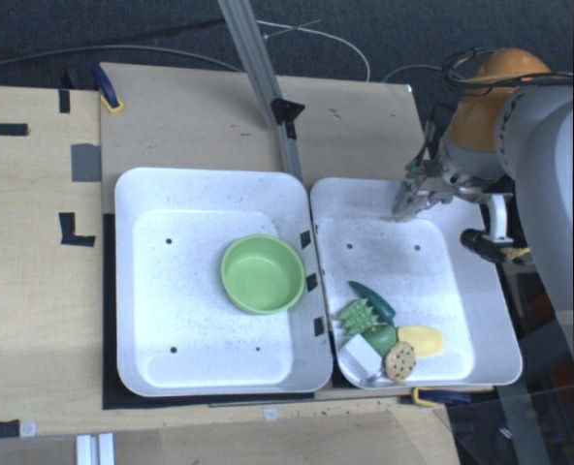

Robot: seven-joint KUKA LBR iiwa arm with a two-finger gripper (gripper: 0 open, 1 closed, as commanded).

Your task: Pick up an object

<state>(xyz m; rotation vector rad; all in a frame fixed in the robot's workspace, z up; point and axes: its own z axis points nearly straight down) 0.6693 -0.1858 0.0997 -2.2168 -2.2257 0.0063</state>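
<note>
A green bowl (262, 274) sits in the left bin (151, 201), toward its right side. In the right bin (432, 260), near the front edge, lies a cluster of small items: a dark green piece (372, 300), a spiky green toy (358, 315), a yellow lemon-like piece (420, 339), a round tan cookie (399, 360) and a white block (363, 358). My gripper (410, 202) hangs over the back right corner of the right bin, well away from the cluster, with nothing visibly held.
A grey metal pole (253, 56) slants down to the seam between the bins. Cables (306, 37) lie on the dark floor behind the bench. A black bracket (491, 245) sticks out at the right bin's right rim.
</note>
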